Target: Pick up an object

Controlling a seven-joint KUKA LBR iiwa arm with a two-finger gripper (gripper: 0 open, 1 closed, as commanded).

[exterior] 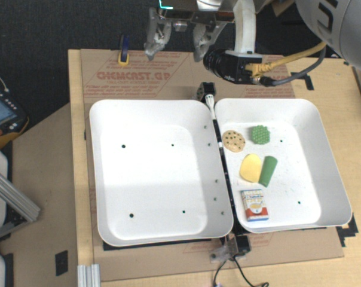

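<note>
At the top centre of the frame the claw [176, 43] hangs with its fingers apart and nothing between them, above the desk's far edge, well apart from the cookie [233, 140], green block [268, 170] and small carton [254, 205] lying in the right bin [324, 154].

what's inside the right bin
The right bin holds a cookie, a green bumpy piece, a yellow piece touching a green block, and a small carton. Nothing looks covered.
</note>
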